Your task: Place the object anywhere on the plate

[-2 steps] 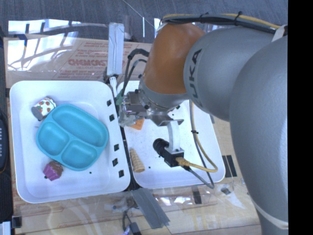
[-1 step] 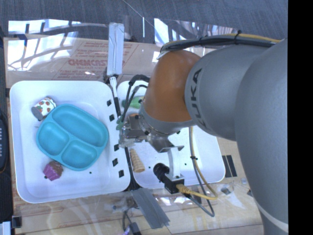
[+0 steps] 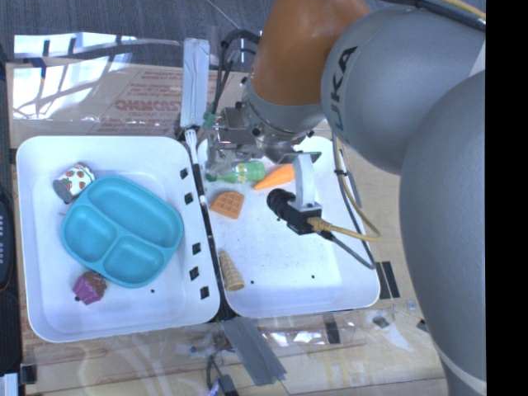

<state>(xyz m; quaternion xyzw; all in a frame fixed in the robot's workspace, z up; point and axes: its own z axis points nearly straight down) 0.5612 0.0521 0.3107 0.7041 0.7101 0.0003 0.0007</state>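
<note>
Camera view, near to far: cone (image 3: 231,271) at right bin's (image 3: 346,291) near-left edge, waffle (image 3: 228,204) mid-left, green bottle (image 3: 244,172) under the gripper (image 3: 221,157). Probably light, slick plastic; grasp mid-body. Plate (image 3: 122,231) sits in left bin.

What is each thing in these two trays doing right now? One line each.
Blue plate: flat in left bin, nothing on it.
Waffle: flat in right bin.
Cone: on its side by the divider.
Carrot: lying under the arm.
Green bottle: lying beside the gripper.
Purple toy: left bin, beside plate.
</note>
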